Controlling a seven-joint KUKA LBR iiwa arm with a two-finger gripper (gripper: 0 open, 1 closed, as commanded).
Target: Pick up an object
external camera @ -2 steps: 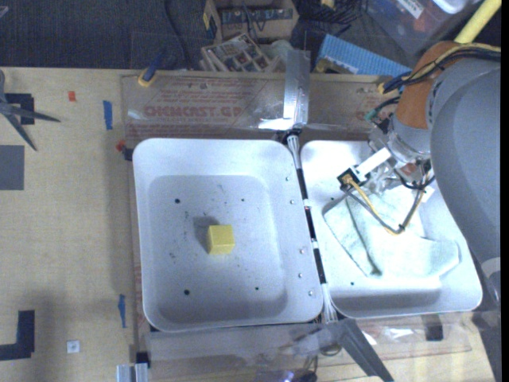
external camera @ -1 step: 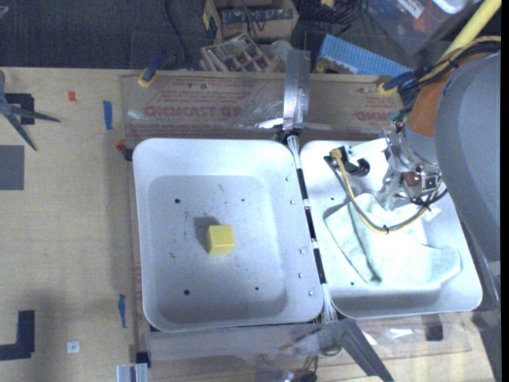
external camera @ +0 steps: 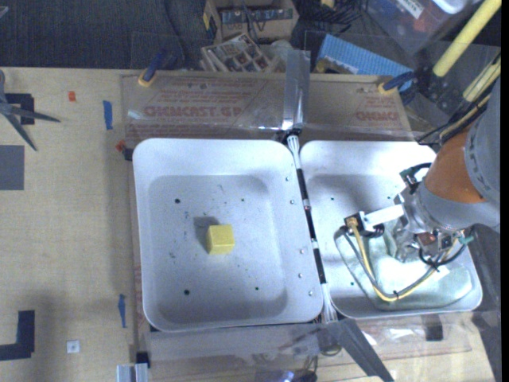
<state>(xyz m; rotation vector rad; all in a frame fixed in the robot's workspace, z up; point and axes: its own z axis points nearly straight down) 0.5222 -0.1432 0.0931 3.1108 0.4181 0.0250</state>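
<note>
A small yellow block (external camera: 221,239) lies near the middle of the left bin (external camera: 159,173), next to a small grey patch on the floor. My gripper (external camera: 403,243) reaches down into the right bin (external camera: 350,165), low over its floor at the right side. The grey wrist and orange band (external camera: 449,177) cover it from above. A pale green patch (external camera: 425,283) shows on the bin floor just below the gripper; what it is I cannot tell. Nothing is seen held.
A yellow and black cable (external camera: 374,281) loops from the wrist across the right bin's floor. The ridge (external camera: 306,221) between the bins runs top to bottom. Cardboard (external camera: 207,106) lies behind the bins, with wooden benchtop (external camera: 56,237) to the left.
</note>
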